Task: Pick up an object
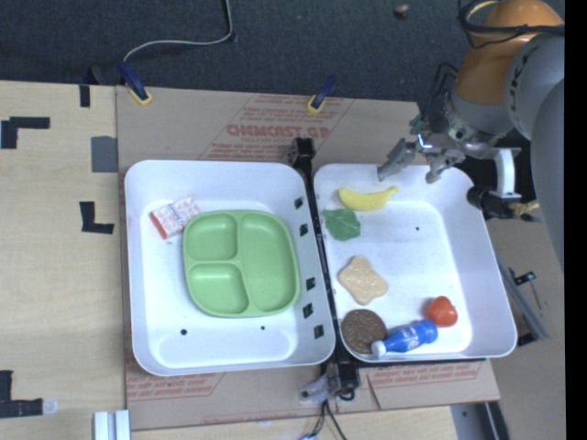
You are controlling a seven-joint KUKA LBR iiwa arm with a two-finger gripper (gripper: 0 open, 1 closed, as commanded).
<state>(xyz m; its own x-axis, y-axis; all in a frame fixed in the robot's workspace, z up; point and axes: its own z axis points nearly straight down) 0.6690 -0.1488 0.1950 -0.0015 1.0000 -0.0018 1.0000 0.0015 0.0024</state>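
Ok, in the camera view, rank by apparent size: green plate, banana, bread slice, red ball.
1. green plate, clearly largest.
2. banana and bread slice: look about alike, so I won't rank them.
3. red ball, smallest.

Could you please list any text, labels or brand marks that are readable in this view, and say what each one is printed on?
"CHEMCAST GP", or close to it; red, faint and partly blurred: cardboard sheet under the bins.
Red-and-white packet in the left bin: print too small to read.
Blue bottle: label unreadable.
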